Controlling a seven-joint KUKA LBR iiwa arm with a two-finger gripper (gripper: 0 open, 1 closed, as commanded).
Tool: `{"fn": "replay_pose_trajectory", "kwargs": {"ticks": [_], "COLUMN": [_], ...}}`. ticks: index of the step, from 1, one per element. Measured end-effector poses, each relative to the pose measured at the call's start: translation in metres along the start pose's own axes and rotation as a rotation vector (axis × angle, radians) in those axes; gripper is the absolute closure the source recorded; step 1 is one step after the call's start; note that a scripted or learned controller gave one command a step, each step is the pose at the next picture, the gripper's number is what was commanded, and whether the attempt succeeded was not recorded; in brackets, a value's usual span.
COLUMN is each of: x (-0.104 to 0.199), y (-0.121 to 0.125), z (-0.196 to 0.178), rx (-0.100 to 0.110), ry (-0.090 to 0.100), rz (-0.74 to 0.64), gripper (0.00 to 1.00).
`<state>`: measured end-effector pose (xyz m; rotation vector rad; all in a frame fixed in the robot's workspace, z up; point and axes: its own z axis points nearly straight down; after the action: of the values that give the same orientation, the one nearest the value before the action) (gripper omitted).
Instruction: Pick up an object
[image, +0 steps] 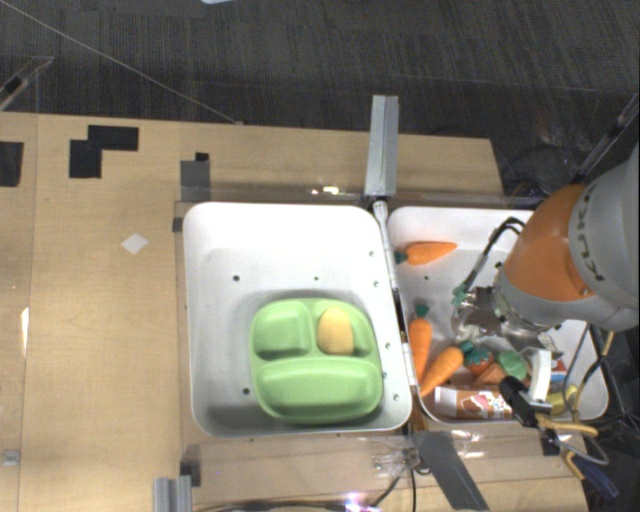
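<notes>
Orange carrot (431, 252) lay lengthwise across right bin (440, 216), tip toward the arm, near the far wall, open floor around it. Gripper (487, 335) hung over the cluttered near end; its opening could not be told.

green tray (318, 385), yellow lemon (336, 331), orange carrots (429, 252), white bins (220, 260)

Your arm (600, 230) has a smooth grey shell with dark lettering, a broad orange band above the wrist, and a black cable looping alongside.
</notes>
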<state>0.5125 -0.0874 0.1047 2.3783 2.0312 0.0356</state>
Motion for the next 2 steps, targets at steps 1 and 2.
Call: {"fn": "replay_pose_trajectory", "kwargs": {"ticks": [1, 2], "x": [0.0, -0.017], "y": [0.0, -0.009], "z": [0.0, 0.012], "rx": [0.001, 0.006], "ry": [0.0, -0.002], "rz": [0.001, -0.01], "gripper": [0.0, 0.0]}}
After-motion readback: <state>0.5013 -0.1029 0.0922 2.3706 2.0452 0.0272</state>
